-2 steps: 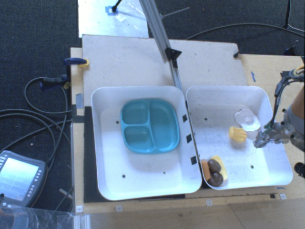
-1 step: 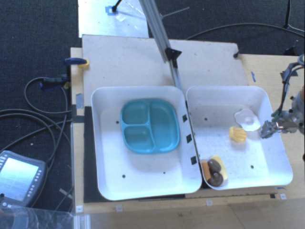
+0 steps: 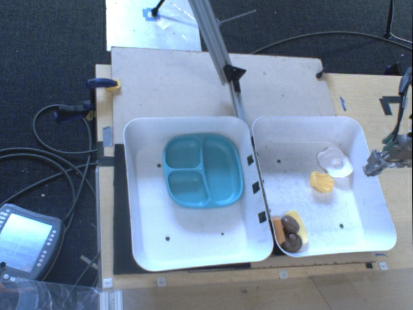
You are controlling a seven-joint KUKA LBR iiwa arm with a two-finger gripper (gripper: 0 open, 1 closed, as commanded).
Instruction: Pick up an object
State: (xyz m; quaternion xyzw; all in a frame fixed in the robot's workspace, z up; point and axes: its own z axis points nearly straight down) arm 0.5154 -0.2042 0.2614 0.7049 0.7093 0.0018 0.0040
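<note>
the gripper (image 3: pixel 381 162) sits at 3 o'clock, right at the outer edge of the right bin (image 3: pixel 361 131). it is too small and blurry to tell how it stands. in that bin, a white fried egg toy (image 3: pixel 335 162) lies near the gripper, touching a small yellow toy (image 3: pixel 322 182) at its 7 o'clock. a brown and yellow toy (image 3: pixel 290 231) rests in the 6 o'clock corner. the left bin (image 3: pixel 139 192) has a blue plate with sections (image 3: pixel 202 170) in its middle.
</note>
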